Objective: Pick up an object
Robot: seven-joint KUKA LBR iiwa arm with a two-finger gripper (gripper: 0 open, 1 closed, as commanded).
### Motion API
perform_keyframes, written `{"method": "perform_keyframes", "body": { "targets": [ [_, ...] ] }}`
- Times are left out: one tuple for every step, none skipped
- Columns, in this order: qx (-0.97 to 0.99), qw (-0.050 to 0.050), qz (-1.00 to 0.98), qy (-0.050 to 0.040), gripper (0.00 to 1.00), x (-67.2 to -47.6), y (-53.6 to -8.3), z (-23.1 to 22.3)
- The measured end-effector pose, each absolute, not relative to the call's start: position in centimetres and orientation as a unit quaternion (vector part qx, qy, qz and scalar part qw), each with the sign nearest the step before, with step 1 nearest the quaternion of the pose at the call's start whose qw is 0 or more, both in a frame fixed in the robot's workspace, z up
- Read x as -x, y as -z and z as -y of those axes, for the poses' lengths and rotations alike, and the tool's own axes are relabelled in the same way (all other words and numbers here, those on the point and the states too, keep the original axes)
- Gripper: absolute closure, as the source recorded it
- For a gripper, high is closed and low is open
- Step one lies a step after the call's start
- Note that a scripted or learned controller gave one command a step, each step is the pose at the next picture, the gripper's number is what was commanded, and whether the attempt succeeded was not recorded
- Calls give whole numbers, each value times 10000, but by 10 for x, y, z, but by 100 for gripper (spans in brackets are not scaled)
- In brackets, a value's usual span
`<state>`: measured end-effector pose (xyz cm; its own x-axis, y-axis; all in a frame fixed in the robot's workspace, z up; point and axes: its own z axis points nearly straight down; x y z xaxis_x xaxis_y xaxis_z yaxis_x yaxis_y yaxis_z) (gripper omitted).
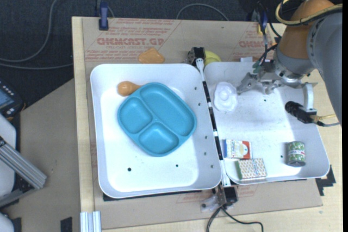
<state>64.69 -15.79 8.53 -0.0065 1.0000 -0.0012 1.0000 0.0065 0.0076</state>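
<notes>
Jaws [260, 80] low over right bin [321, 163], state unclear, beside white crumpled object [224, 96]; blue divided tray [156, 118] in left bin [109, 171]; green can [296, 153] near right bin's corner.

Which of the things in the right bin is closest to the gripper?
The white crumpled object, just left of the gripper. The two small boxes and green can lie along the bin's near edge.

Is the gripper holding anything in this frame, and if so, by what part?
Nothing is seen in its hold. The gripper hangs over the right bin near the far wall, beside a white crumpled object, apart from it.
</notes>
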Motion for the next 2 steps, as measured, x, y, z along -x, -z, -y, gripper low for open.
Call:
{"method": "perform_keyframes", "body": {
  "targets": [
    [-7076, -59, -7066, 23, 0, -523, -90, 122],
    [-7065, 30, -7077, -9, 0, -589, -85, 150]
  ]
}}
